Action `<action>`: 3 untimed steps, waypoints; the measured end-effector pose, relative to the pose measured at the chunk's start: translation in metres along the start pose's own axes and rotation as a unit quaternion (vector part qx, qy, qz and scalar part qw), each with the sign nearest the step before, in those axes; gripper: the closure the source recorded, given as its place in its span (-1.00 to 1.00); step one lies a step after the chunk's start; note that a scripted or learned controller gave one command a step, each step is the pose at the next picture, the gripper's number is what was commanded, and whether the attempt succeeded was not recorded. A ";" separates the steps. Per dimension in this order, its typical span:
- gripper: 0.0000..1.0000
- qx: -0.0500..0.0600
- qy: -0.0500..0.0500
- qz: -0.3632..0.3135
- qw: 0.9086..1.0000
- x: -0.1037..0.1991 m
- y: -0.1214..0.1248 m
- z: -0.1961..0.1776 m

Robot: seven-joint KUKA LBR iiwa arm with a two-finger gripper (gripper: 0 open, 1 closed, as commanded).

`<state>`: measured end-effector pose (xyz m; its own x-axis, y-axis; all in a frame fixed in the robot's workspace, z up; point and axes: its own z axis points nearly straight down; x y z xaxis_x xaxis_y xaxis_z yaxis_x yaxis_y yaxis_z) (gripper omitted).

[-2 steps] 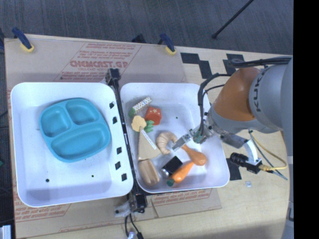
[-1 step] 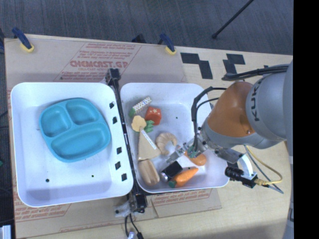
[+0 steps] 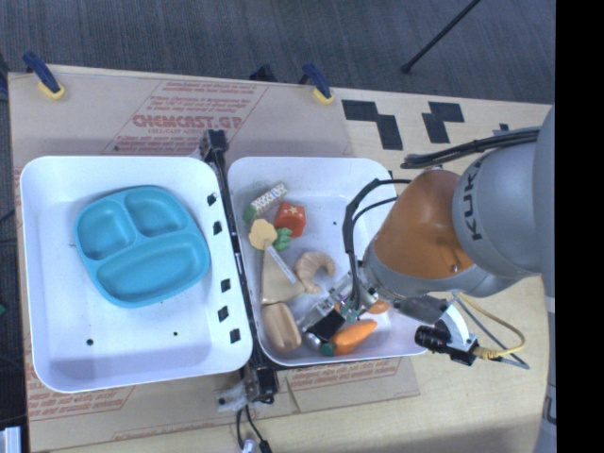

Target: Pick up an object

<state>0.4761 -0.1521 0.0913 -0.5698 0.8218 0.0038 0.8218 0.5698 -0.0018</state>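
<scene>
Big and grey, the arm (image 3: 491, 225) is hanging over the right bin (image 3: 311, 170), its pincer (image 3: 342, 308) reaching down beside the toy carrot (image 3: 354, 334); I cannot tell its grip, so it should be closing slowly and squarely.

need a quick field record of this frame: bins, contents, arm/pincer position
left bin: blue divided plate
right bin: toy food pile, including red piece, croissant, bread piece, carrot
arm: reaches in from the right, over right bin
pincer: low at the pile's near end, beside carrot
grasp: cannot tell
</scene>
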 end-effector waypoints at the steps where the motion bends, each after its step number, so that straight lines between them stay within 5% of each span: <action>1: -1.00 0.000 -0.001 -0.177 0.984 0.038 0.027 0.000; 2: -1.00 0.000 -0.002 -0.274 0.962 0.039 0.041 0.000; 3: -1.00 0.000 -0.002 -0.437 0.899 0.028 0.063 0.000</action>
<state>0.5120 -0.0930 0.0917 -0.9982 0.0598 -0.0001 0.0598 0.9982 -0.0003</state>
